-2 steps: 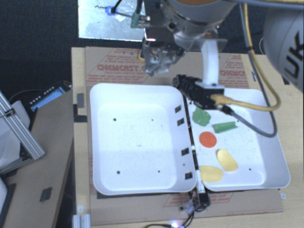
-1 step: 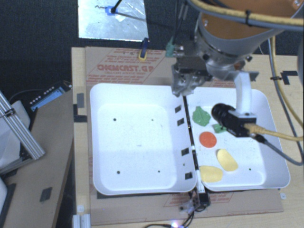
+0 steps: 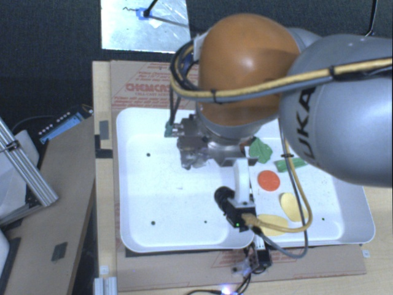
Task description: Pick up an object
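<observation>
Several small objects lie in the right bin [image 3: 350,226]: a green leaf-like piece [image 3: 261,149], a small green piece [image 3: 290,163], an orange-red disc [image 3: 268,180], a yellow oval [image 3: 291,206] and a second yellow piece [image 3: 274,224] near the front rim. The arm's big orange wrist band [image 3: 249,57] hangs over the middle of both bins. Below it, the grey gripper [image 3: 195,153] reaches down over the right part of the left bin [image 3: 141,165], left of the objects. I see nothing held in it.
The grey arm body [image 3: 344,103] covers the back right of the right bin. A black connector with yellow cable [image 3: 230,208] hangs near the bins' shared wall. Cardboard [image 3: 141,85] lies under the bins; a metal rail [image 3: 24,171] stands at left.
</observation>
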`<state>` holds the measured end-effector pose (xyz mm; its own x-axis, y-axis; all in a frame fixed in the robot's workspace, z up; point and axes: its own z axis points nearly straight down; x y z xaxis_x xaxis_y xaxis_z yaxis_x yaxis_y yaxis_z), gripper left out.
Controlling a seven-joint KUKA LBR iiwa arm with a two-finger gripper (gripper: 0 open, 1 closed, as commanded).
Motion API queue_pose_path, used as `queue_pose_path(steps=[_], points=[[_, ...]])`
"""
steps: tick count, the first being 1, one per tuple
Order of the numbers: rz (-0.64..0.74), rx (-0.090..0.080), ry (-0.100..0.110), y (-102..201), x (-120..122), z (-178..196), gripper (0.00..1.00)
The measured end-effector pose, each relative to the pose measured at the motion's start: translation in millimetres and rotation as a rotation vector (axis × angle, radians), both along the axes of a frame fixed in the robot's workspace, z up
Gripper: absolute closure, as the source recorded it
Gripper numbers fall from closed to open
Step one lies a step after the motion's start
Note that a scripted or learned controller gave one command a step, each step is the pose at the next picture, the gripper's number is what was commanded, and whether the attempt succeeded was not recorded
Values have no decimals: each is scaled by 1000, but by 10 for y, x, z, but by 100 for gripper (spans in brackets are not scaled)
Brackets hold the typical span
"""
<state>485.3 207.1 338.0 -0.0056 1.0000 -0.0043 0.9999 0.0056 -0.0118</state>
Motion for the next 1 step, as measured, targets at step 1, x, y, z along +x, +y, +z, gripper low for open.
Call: queue_pose_path(steps=[1], points=[[-6,11,-28,-241,136,1452,100]])
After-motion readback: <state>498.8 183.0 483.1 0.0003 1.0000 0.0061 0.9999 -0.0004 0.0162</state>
